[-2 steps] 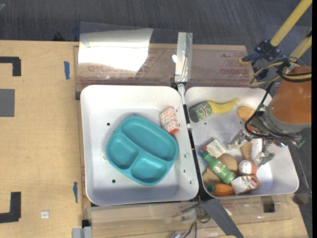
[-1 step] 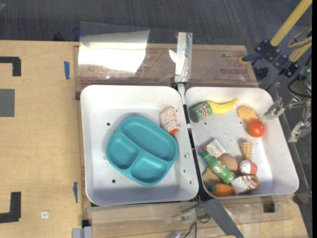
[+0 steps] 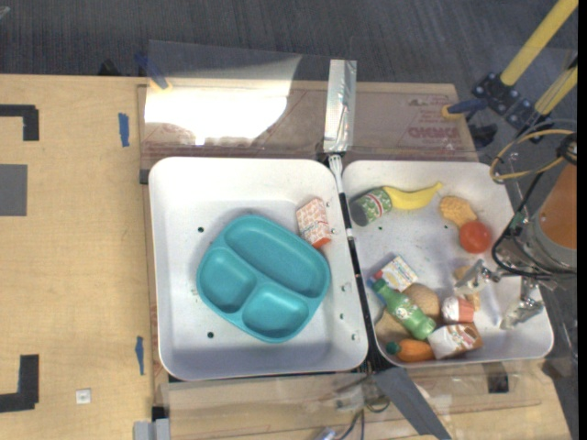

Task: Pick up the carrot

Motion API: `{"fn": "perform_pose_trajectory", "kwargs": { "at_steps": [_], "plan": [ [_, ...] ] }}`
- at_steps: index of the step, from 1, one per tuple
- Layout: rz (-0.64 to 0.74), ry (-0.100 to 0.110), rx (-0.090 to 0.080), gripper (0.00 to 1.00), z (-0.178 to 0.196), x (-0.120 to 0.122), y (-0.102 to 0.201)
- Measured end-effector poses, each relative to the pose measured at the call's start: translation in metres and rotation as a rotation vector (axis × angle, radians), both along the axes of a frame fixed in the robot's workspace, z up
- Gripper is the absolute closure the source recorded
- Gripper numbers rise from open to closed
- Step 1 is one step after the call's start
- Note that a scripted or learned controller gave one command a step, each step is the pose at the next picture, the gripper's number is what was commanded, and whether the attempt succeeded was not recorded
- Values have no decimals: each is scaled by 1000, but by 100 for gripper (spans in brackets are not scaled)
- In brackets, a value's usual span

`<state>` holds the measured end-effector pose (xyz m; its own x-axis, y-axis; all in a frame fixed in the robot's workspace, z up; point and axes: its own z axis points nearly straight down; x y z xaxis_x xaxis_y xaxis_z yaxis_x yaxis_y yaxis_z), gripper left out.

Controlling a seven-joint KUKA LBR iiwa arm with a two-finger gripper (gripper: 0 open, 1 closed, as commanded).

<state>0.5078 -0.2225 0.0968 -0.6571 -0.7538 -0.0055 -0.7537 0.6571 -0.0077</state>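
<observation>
The arm (image 3: 558, 218) is cut off at the right edge, so only part of its orange band and some dark cables show; the rest of its body is out of frame. Below the band, the gripper (image 3: 503, 287) reaches down into the right bin (image 3: 541, 337), near its right side. Its metal parts are small and blurred against the white floor; two shiny fingers (image 3: 527, 301) seem to stand apart with nothing between them, though the view is too poor to be sure.

The carrot (image 3: 413, 349) lies at the front edge of the right bin, toward its left corner. It is partly hidden: a green bottle (image 3: 402, 307) and a brownish potato-like piece (image 3: 420, 299) crowd just behind it, and a red-and-white can (image 3: 454, 339) lies just to its right, touching or nearly so. The carrot's left end is hard to make out among dark shapes at the bin's rim. The gripper is well apart from it, to the right.

Further back in the same bin lie a banana (image 3: 415, 195), a dark green can (image 3: 371, 205), a tomato (image 3: 475, 236) and a tan pastry-like lump (image 3: 456, 211). A small printed packet (image 3: 397, 271) lies near the middle.

The left bin (image 3: 183, 246) holds a teal divided tray (image 3: 263, 276) and a small red-and-white carton (image 3: 314, 221) by its right wall.
</observation>
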Motion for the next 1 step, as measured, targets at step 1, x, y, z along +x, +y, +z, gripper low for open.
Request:
{"fn": "perform_pose_trajectory", "kwargs": {
  "at_steps": [1],
  "plan": [
    [-173,-6,1,0,113,67,11]
  ]
}}
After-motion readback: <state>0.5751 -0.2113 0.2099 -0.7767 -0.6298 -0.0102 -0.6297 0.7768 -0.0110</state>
